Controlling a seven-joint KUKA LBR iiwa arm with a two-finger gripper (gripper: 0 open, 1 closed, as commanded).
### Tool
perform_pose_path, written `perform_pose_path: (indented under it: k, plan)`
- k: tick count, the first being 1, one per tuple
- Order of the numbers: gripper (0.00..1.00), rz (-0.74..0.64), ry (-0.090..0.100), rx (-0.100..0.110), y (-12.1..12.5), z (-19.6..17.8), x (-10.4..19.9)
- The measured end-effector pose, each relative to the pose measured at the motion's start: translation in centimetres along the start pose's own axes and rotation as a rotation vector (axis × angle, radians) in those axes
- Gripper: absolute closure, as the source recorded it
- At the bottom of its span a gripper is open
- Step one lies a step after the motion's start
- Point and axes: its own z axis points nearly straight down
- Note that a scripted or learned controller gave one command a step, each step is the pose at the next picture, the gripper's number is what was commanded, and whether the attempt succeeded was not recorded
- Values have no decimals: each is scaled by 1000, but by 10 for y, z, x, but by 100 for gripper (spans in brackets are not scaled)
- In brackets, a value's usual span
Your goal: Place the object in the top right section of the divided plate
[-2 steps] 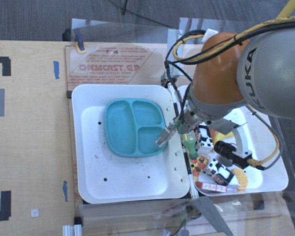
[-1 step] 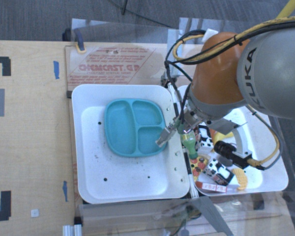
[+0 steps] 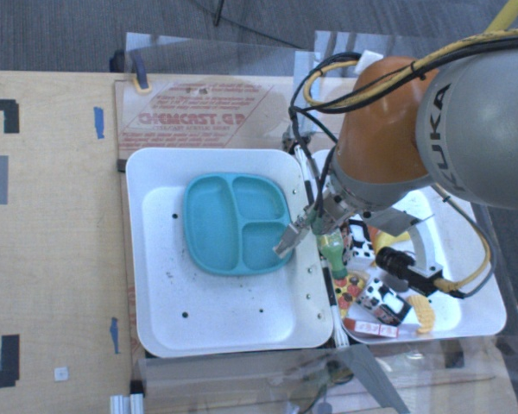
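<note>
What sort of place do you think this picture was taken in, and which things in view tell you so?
Most likely a robotics lab or test cell. A KUKA arm with trailing cables reaches over two white bins on a wooden bench marked with tape, one holding a teal divided plate, the other assorted small objects.

Grey arm point(image 3: 466, 119) reaching from right, end effector point(image 3: 287, 241) low, fingers seemingly parted

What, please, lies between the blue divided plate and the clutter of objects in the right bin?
In the camera view, the gripper hangs there, over the plate's right edge, beside the bins' adjoining rims.
</note>
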Motion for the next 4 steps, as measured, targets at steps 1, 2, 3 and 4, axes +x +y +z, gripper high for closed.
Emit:
perform_pose_path:
  k: [1, 2, 3, 4]
  plan:
    - [0, 0, 0, 0, 0, 0, 0]
    - [0, 0, 0, 0, 0, 0, 0]
    - [0, -7, 2, 3, -49, 31, 18]
    - [100, -6, 0, 0, -48, 21, 18]
